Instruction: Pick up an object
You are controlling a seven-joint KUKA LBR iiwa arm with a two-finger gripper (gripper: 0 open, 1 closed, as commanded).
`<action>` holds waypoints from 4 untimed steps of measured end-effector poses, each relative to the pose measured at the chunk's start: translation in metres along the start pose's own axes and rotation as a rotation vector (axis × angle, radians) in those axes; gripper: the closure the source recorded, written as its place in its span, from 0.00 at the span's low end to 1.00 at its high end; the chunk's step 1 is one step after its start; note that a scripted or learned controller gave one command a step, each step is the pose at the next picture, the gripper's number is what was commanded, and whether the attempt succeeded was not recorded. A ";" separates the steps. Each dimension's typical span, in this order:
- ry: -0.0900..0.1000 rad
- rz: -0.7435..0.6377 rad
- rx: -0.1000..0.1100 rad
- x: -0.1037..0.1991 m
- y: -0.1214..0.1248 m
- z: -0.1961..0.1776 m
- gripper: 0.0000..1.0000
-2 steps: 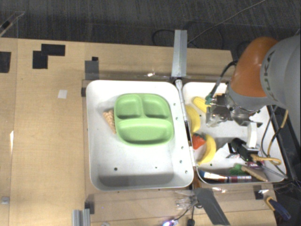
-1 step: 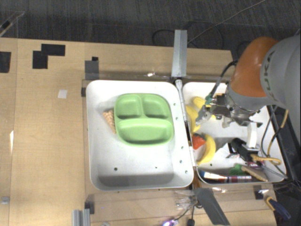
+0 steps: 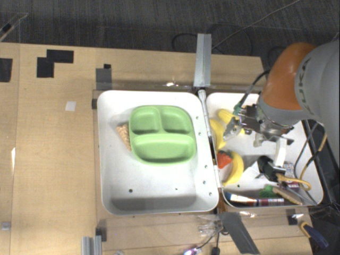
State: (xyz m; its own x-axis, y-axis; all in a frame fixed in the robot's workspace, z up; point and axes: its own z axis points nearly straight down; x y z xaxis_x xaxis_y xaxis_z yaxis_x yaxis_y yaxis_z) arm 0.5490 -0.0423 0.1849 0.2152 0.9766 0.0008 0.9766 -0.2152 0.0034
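My gripper hangs low over the back half of the right bin, under the grey wrist with its orange band. A yellow object lies just to its left, against the bin's left wall, and looks close to or touching the gripper. A banana and a small red object lie a little nearer the front. Nothing is visibly held.
Several markers and pens lie along the right bin's front wall. The left bin holds a green divided plate with a tan waffle-like piece at its left. A metal post stands behind the bins.
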 end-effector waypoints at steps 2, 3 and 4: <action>-0.002 -0.095 0.022 -0.029 0.116 0.097 0.00; 0.001 -0.107 0.018 -0.024 0.117 0.086 1.00; 0.000 -0.212 -0.004 0.011 0.122 -0.030 1.00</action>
